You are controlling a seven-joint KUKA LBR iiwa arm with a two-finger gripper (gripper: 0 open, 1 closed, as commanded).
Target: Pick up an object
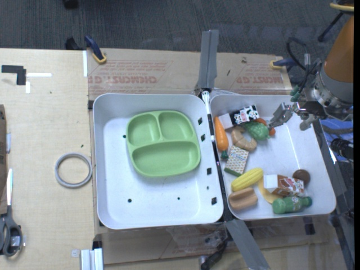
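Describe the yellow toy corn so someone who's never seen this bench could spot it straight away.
Look in the right-hand shallow white bin, the one crowded with toy food, not the one holding the green divided plate. Toward its lower left lies the yellow plastic corn cob, tilted, just above a tan hot dog bun. It is the only bright yellow, ridged, cob-shaped piece there.

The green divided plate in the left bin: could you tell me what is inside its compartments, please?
All three compartments of the green divided plastic plate look bare. It lies in the left white bin, and the bin floor beneath it is covered.
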